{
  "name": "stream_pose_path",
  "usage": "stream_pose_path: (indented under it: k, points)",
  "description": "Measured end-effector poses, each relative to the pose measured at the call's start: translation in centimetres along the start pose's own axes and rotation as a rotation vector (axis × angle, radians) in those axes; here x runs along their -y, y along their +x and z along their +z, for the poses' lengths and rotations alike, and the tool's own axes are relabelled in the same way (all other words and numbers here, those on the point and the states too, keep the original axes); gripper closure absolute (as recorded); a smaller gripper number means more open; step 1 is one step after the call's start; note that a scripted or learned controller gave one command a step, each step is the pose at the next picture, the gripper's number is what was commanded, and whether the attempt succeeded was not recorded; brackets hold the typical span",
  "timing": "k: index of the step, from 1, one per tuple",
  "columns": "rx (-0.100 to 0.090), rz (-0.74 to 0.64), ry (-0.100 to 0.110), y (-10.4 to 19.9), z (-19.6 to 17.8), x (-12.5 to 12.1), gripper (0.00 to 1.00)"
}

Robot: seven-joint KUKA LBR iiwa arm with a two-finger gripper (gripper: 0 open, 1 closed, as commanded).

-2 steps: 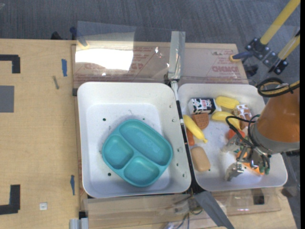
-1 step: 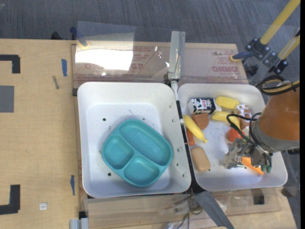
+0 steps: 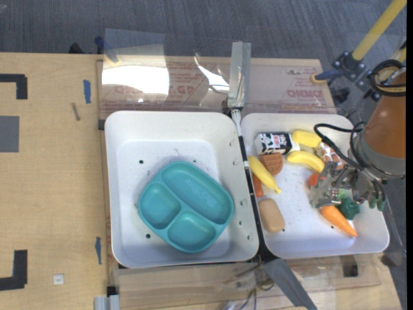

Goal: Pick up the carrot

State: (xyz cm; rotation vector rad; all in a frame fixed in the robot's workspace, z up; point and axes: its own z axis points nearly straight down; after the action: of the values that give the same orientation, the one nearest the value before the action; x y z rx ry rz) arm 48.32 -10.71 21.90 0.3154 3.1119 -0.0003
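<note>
Here the arm [image 3: 385,131] hangs its gripper [image 3: 335,187] just above the carrot [image 3: 338,219].

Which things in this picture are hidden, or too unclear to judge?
- Gripper, camera view: its fingers blur into cables and metal parts, so open or shut is unclear.
- Carrot: its green top lies under the gripper hardware; contact cannot be judged.
- Small orange item beside the banana: the banana partly covers it, so its kind is unclear.
- Black-and-white package: its print is too small to read.

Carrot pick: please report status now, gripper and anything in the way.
Gripper low in right bin, just above carrot. Carrot flat on bin floor, not lifted. Bananas close by on far side.
</note>
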Motion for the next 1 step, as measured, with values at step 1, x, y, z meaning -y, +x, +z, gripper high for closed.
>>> stream_pose_path:
  k: [1]
  points:
    - [-0.017,-0.204,-0.002,0.49,10.33,-1.43,1.00]
